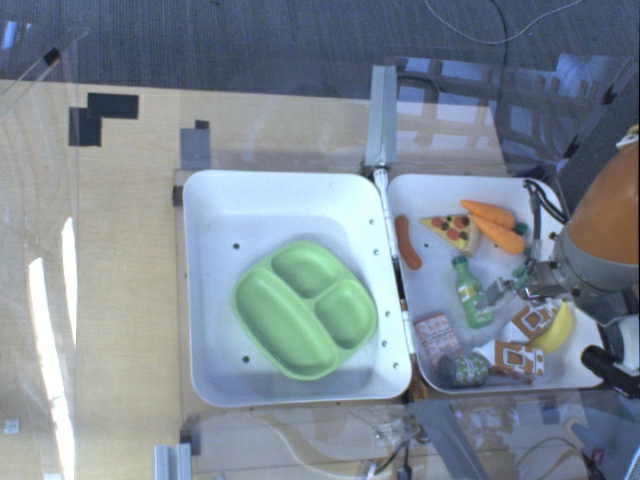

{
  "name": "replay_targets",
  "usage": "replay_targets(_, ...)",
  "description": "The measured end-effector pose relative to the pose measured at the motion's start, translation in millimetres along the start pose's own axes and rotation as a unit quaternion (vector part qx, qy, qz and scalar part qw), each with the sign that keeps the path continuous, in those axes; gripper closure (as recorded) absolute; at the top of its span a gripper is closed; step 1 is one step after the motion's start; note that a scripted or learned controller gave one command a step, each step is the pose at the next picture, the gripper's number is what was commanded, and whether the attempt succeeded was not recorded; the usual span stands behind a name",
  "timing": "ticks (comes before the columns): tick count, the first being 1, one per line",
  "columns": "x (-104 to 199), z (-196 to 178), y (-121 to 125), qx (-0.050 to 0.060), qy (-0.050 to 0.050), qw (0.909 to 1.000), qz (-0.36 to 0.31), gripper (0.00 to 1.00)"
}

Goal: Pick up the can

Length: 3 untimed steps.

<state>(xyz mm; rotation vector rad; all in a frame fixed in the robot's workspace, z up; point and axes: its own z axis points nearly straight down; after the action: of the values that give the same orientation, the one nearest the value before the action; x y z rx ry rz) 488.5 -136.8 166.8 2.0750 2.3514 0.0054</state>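
1. Left bin (200,268) on the worktop (100,318): a green divided plate (305,310) lies near its middle, tilted.
2. Right bin (405,193), left edge: a sausage (405,242); beside it a pizza slice (450,229), then two carrots (492,223) toward the far edge.
3. Centre: a green bottle (470,290) lying down.
4. Near edge: a pink packet (436,335), the can (462,370) on its side just right of it, then a small orange carton (518,360).
5. Gripper (510,286), right side, low beside the bottle; jaws look parted, gripping nothing.
6. A banana (556,330) lies under the wrist.
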Motion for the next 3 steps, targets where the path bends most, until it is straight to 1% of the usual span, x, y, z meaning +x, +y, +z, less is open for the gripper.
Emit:
replay_targets(1,-72.1,51.8,7.0,-0.011,-0.006,0.9998,-0.018,0.0)
replay_targets(2,-74.1,78.7,73.1,-0.003,0.001,0.9954,0.096,0.0)
replay_targets(3,-67.5,78.2,42.8,-0.003,0.0,0.9919,0.127,0.0)
